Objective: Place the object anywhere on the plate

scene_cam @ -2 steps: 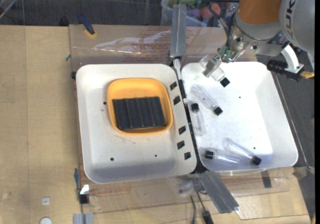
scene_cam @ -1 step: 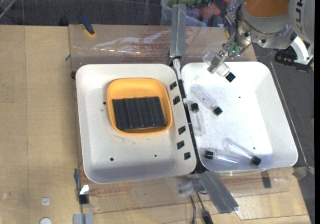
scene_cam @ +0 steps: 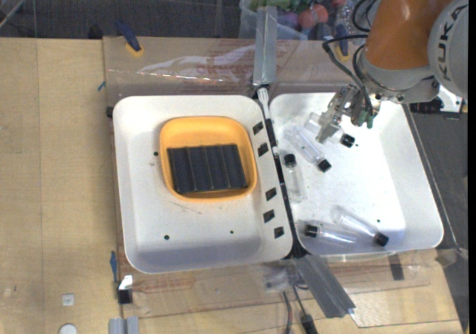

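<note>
The arm's jaws are hanging over the top of the right bin, just above a clear tube with a black cap. I cannot tell how wide they are opening or if they are holding anything. More clear tubes are lying near the bin's front. The orange plate, with a dark ridged block on it, is sitting in the left bin on the worktop.

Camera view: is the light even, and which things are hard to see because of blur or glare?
In the camera view the light is soft and even, shadows faint. The clear tubes almost vanish against the right bin; their black caps show best. The claw looks blurred, so its state is unclear. The orange plate and dark ridged block read sharply.
</note>
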`<state>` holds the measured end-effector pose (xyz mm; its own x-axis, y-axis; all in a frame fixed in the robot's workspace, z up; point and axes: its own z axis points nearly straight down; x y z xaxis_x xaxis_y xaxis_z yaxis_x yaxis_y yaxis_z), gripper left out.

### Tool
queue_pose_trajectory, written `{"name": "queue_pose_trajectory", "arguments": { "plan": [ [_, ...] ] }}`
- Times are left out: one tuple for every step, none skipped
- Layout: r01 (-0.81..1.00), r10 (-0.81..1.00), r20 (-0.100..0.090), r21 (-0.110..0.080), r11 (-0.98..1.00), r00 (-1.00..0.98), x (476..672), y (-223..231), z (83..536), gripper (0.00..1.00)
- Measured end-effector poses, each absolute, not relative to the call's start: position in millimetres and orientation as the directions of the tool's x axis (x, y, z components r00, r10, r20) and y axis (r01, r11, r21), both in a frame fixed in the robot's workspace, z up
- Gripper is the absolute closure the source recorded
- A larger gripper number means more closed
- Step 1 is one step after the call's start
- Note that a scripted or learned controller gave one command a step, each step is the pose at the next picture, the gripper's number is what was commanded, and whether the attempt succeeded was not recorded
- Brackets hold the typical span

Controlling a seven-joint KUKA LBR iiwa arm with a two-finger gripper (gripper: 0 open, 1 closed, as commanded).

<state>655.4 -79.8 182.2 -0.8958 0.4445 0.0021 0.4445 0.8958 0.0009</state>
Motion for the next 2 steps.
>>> {"name": "queue_pose_trajectory", "arguments": {
  "plan": [
    [0.239,0.239,-0.004,0.002,0.971,-0.971,660.9,-135.2,269.1,1.0],
    [0.147,0.147,-0.006,0.002,0.989,-0.989,663.5,-143.3,304.5,1.0]
  ]
}}
